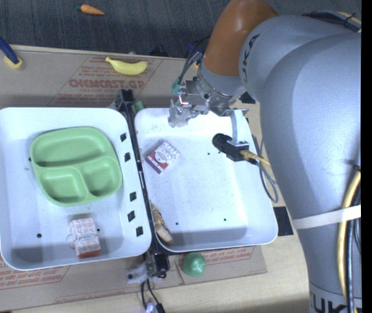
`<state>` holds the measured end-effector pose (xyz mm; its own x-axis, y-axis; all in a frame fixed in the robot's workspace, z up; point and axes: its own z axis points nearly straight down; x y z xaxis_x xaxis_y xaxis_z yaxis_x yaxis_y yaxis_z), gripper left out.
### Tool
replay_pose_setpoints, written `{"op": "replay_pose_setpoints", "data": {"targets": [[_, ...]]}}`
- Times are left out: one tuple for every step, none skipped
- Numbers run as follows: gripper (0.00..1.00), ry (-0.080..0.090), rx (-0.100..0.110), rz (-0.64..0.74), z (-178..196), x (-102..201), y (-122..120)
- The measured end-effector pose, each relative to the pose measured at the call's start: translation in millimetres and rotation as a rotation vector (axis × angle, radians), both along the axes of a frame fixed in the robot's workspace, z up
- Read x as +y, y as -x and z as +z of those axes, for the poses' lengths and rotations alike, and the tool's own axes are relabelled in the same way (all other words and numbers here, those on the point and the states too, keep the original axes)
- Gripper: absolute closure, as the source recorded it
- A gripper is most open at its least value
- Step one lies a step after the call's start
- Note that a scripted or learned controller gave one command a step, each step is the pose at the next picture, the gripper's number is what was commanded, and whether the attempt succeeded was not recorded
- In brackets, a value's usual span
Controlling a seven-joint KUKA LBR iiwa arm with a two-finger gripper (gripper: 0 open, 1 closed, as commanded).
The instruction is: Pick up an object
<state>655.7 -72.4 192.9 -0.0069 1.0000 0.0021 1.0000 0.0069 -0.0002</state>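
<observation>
Starting from the left bin [3,175]: a green tray [75,163] with three parts lies flat in the middle of it, and one small red and white carton [83,236] lies nearer the front edge than the tray. That is two things in this bin.

Behind the left bin, on the cardboard sheet [75,83] that covers the bench, lies one yellow banana [127,64]. Farther back on the floor lies one small orange carrot [92,9].

Right of the left bin, touching it, is the right bin [238,201]. One small red and white packet [162,156] lies flat in its back left part. It looks like the easiest thing to pick up, since it has room all around it. One brown thing [160,227] lies in the front left corner, too small to name.

In front of the right bin sits one green ball [194,264].

The tool [185,113] hangs over the back edge of the right bin, behind the packet and close to it. I cannot tell if it is open or closed. Nothing is seen in it.
</observation>
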Motion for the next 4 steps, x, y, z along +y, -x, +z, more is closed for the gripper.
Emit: {"op": "replay_pose_setpoints", "data": {"targets": [[0.0, 0.001, 0.002, -0.001, -1, -1, 1], [0.0, 0.004, -0.005, -0.003, -97, -63, -2], [1.0, -0.001, -0.007, 0.002, -85, -61, -3], [1.0, 0.0, -0.001, 0.0, 0, 28, -2]]}}
